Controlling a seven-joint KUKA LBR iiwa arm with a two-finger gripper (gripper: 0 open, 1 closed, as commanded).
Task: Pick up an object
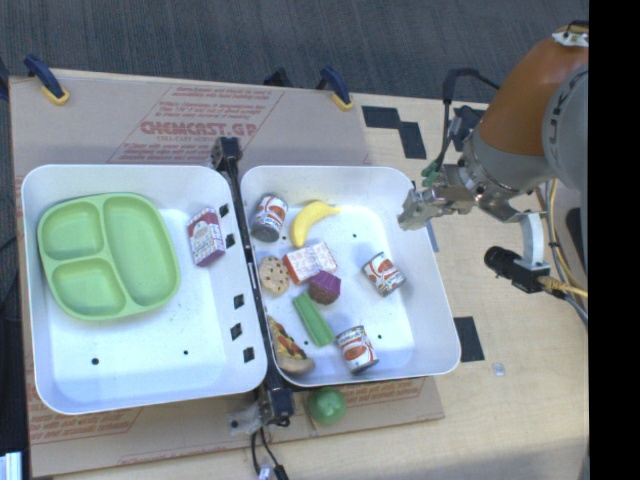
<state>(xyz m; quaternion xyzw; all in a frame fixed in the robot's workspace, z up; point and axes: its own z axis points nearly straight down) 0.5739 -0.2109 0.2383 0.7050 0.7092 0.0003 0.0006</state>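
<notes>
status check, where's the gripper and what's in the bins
Gripper over right bin's right rim, holding nothing. Banana, cans, other food loose in right bin. Green tray in left bin.

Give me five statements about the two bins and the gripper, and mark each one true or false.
1. The green divided plate lies in the left bin. True.
2. The banana lies in the left bin. False: it lies in the right bin.
3. The gripper holds the banana. False: it sits at the right bin's right rim, apart from the banana.
4. A green round object lies outside the bins, below the right bin's near edge. True.
5. Three cans stand on the plate. False: its compartments hold nothing; the cans lie in the right bin.
</notes>
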